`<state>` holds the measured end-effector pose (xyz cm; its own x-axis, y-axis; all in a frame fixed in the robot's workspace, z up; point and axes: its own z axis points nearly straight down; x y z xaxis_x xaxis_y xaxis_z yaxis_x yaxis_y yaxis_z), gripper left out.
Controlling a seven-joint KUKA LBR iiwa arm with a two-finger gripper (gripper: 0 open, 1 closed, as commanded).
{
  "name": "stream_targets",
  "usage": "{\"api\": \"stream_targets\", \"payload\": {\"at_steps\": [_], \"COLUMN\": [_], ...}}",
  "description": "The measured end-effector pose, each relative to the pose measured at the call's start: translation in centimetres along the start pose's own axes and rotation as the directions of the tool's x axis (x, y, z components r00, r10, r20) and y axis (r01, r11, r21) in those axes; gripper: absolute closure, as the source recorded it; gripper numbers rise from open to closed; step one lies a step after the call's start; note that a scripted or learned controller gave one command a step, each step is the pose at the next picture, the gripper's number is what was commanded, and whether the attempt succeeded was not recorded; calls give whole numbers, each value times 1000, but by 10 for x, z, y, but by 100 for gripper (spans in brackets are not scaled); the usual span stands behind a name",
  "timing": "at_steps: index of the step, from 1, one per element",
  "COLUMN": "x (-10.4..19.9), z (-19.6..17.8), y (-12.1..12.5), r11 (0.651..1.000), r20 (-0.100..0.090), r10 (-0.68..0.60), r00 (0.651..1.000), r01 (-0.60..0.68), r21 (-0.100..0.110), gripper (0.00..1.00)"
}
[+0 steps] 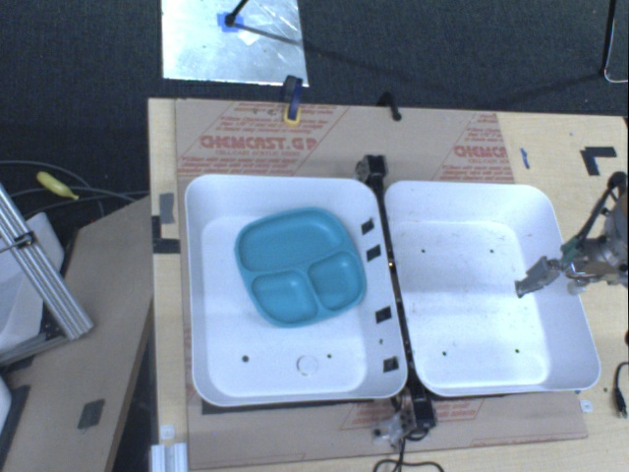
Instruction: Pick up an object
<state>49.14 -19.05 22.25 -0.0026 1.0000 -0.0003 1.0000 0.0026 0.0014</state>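
Cables and a small dark clamp [411, 419] sit at the near edge of the bench, just below the seam where the two white bins meet. Left of that seam, the left bin [211, 362] holds a blue divided plate [298, 265], lying flat and slightly turned, a little above the bin's middle (three compartments face up). Bare white floor runs all round the plate, widest toward the near wall, where a faint round mark shows. Black clips line the ridge between the bins. Beyond them the right bin [472, 362] shows only speckled white floor. At its right wall the gripper [531, 281] reaches in over the rim, well apart from the plate, with the ridge between them; whether its fingers are parted or closed I cannot tell, and nothing shows between them. Brown printed cardboard [256, 141] lies under both bins, with a yellow clip at its far edge.
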Motion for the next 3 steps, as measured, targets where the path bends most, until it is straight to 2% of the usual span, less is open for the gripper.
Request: {"api": "stream_targets", "payload": {"at_steps": [1,2,3], "x": [55,195,265], "z": [36,39,-72], "y": [76,55,13], "r11": [1000,1000,1000], "r20": [-3,-7,-7], "r10": [-9,-15,-11], "r00": [1000,1000,1000], "r01": [9,15,11], "r21": [-2,2,-10], "gripper": [0,0,0]}}
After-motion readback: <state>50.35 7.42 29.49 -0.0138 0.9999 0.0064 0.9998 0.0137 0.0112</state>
